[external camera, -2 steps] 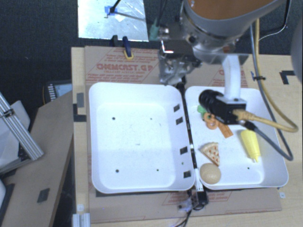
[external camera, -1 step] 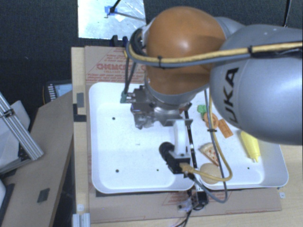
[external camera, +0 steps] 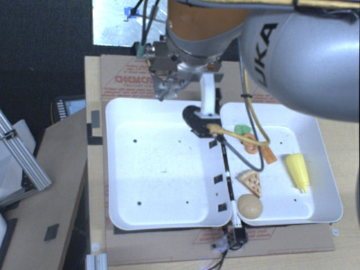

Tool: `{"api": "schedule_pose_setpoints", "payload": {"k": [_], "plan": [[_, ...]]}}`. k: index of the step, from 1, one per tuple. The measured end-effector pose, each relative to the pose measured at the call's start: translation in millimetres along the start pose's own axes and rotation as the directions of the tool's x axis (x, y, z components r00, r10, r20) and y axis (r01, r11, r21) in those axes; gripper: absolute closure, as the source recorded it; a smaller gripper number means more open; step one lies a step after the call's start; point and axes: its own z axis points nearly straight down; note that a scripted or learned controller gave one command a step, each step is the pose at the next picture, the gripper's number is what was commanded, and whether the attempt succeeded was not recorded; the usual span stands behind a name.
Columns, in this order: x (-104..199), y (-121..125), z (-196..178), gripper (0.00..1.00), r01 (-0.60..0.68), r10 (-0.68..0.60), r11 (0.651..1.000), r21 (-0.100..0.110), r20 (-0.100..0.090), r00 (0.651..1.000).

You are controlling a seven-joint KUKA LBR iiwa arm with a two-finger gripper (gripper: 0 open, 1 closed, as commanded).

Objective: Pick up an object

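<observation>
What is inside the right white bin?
The right bin holds a yellow bottle, a pizza slice, a round bun, an orange piece and something green, partly covered by a cable.
</observation>
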Motion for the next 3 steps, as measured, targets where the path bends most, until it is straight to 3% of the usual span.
{"api": "schedule_pose_setpoints", "payload": {"k": [1, 2, 3], "plan": [[0, -57, -10, 1.0, 0.006, -0.006, 1.0, 0.011, 0.001, 1.0], [0, -50, -141, 1.0, 0.005, -0.005, 1.0, -0.005, -0.004, 1.0], [0, -36, -132, 1.0, 0.001, -0.001, 1.0, 0.008, 0.003, 1.0]]}}
